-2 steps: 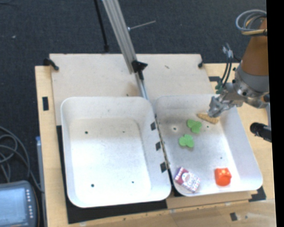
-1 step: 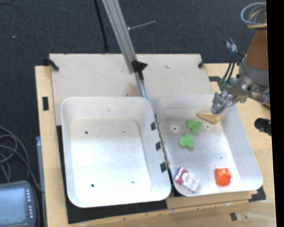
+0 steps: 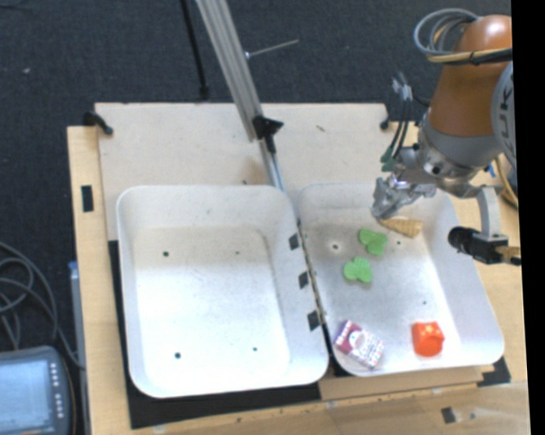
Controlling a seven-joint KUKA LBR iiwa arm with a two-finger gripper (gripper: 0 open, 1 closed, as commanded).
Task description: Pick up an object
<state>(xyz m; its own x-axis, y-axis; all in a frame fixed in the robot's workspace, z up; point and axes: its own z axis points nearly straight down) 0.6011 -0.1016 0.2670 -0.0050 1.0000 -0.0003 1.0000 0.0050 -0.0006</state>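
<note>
In the right bin (image 3: 455, 276), gripper (image 3: 391, 204) hangs above tan wedge (image 3: 402, 224); finger state unreadable. Risk: wedge slides away, nearby green pieces (image 3: 365, 256) get knocked.

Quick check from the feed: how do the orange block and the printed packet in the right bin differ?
The orange block is one solid colour; the packet is white with a red and purple print. The block looks chunky and stands taller; the packet lies flat. The block sits clear of the bin's edges; the packet lies against the near left corner. Both are at the near end, apart from each other and far from the tool.
</note>
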